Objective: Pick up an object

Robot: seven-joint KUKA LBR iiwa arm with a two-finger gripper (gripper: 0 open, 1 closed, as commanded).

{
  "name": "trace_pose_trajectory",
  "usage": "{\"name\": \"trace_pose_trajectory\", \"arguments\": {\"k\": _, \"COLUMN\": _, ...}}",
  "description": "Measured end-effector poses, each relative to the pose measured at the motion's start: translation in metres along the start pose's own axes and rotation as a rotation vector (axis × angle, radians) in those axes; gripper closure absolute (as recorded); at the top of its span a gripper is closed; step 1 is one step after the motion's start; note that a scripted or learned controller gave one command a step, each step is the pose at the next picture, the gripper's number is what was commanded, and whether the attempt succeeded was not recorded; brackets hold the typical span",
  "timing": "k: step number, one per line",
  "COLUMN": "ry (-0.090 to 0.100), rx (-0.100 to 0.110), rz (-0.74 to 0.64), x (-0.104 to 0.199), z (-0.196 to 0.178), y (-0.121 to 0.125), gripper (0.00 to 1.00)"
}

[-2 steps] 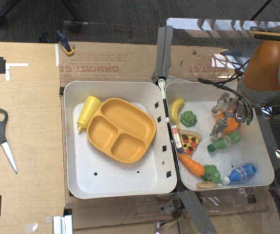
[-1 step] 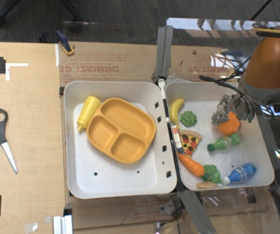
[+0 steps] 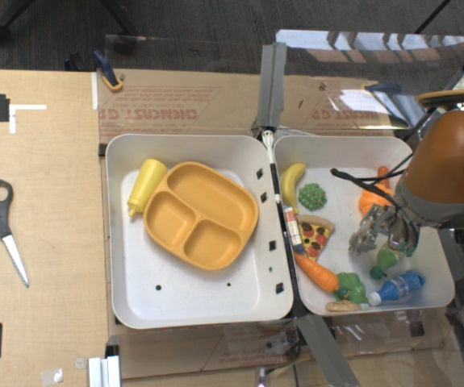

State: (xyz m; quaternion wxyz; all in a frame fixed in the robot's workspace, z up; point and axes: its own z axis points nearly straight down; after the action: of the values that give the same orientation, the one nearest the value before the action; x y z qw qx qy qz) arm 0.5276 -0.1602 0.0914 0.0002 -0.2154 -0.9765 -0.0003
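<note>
reaching in from the right, the arm (image 3: pixel 449 164) hangs over the right bin (image 3: pixel 338 156), its orange band uppermost and the gripper (image 3: pixel 381 236) low among the toys near the bin's right side. whether the gripper is spread or pressed together cannot be told; the metal parts blur into the clutter beneath, and nothing can be seen pinched there.

the right bin holds the things to pick. a banana (image 3: pixel 292 182) lies along its left wall, with a green ball (image 3: pixel 312 195) just beside it. below them sits a pizza slice (image 3: pixel 315 237), and below that a carrot (image 3: pixel 318 272) lies on a slant, its tip near a broccoli (image 3: pixel 350 285). a blue bottle (image 3: pixel 399 286) lies in the lower right corner, just under the gripper. an orange toy (image 3: pixel 374 200) shows partly behind the gripper, and a black cable (image 3: pixel 353 177) runs across above it.

the left bin (image 3: pixel 127 272) holds a yellow tray (image 3: pixel 201 214) with three compartments, set on a tilt, and a yellow bottle (image 3: pixel 145 185) touching its upper left edge.

scissors (image 3: pixel 4 228) lie on the bench (image 3: pixel 38 297) well to the left of both bins.
</note>
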Motion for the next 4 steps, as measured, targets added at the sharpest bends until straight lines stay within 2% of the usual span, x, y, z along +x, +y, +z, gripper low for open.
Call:
{"name": "trace_pose_trajectory", "arguments": {"k": 1, "ry": 0.000, "rx": 0.000, "rz": 0.000, "x": 0.000, "z": 0.000, "y": 0.000, "gripper": 0.00}}
{"name": "trace_pose_trajectory", "arguments": {"k": 2, "ry": -0.002, "rx": 0.000, "rz": -0.033, "x": 0.074, "z": 0.000, "y": 0.042, "gripper": 0.00}}
{"name": "trace_pose_trajectory", "arguments": {"k": 3, "ry": -0.002, "rx": 0.001, "rz": 0.140, "x": -0.013, "z": -0.001, "y": 0.041, "gripper": 0.00}}
{"name": "trace_pose_trajectory", "arguments": {"k": 4, "ry": -0.005, "rx": -0.001, "rz": 0.211, "x": -0.047, "z": -0.001, "y": 0.093, "gripper": 0.00}}
